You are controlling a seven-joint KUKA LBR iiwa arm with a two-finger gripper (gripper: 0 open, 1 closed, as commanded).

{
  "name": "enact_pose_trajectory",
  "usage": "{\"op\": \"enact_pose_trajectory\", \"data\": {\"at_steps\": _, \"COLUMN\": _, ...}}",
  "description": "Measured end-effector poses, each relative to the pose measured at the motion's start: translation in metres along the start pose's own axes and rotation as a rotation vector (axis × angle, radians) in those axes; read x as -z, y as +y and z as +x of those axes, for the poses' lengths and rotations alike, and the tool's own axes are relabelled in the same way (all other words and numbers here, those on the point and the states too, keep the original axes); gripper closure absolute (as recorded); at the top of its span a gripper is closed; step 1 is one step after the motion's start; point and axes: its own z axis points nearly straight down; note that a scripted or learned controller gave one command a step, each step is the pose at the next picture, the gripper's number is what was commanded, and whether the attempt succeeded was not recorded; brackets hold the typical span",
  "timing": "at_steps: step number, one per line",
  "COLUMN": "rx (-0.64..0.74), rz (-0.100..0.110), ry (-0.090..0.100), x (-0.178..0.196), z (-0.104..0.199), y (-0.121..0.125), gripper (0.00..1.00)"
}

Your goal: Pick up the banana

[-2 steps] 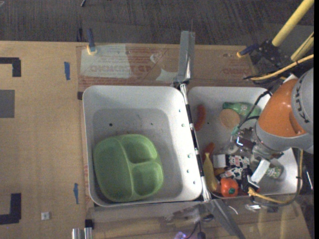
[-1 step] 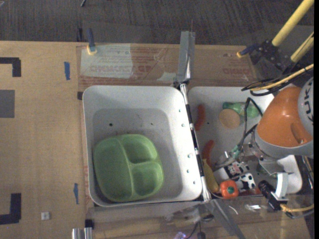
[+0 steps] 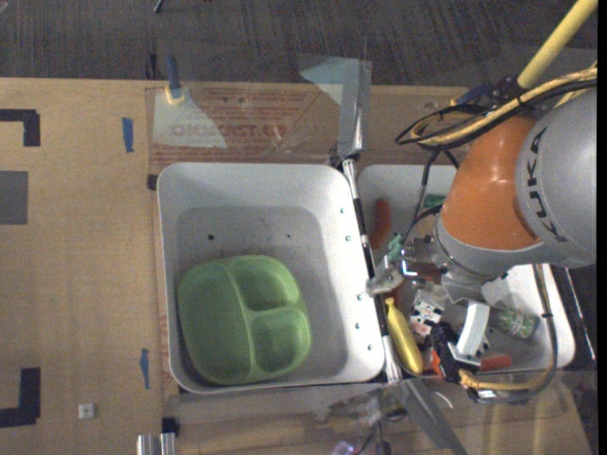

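Observation:
The yellow banana (image 3: 404,337) lies lengthwise along the left wall of the right bin (image 3: 561,341), near its front corner. My gripper (image 3: 444,324) hangs low over the front part of that bin, just right of the banana, under the orange wrist band (image 3: 488,197). The arm's body hides much of the bin's middle. Nothing can be made out between the gripper's parts, and the banana rests on the bin floor.
The left bin (image 3: 190,197) holds a green divided plate (image 3: 245,318). In the right bin a red elongated item (image 3: 381,222) lies near the back left, a green item (image 3: 519,325) sits at the right, and small red and orange pieces (image 3: 493,359) lie at the front. Cables (image 3: 455,121) loop above the arm.

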Motion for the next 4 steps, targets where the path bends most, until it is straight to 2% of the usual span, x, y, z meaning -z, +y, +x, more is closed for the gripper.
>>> {"op": "enact_pose_trajectory", "data": {"at_steps": 1, "rx": 0.247, "rz": 0.009, "ry": 0.003, "x": -0.002, "z": -0.051, "y": 0.005, "gripper": 0.00}}
{"op": "enact_pose_trajectory", "data": {"at_steps": 2, "rx": 0.287, "rz": 0.006, "ry": 0.002, "x": -0.002, "z": 0.072, "y": 0.030, "gripper": 0.00}}
{"op": "enact_pose_trajectory", "data": {"at_steps": 3, "rx": 0.205, "rz": -0.036, "ry": 0.006, "x": -0.042, "z": 0.104, "y": 0.033, "gripper": 0.00}}
{"op": "enact_pose_trajectory", "data": {"at_steps": 4, "rx": 0.133, "rz": -0.059, "ry": -0.010, "x": -0.048, "z": 0.118, "y": 0.033, "gripper": 0.00}}
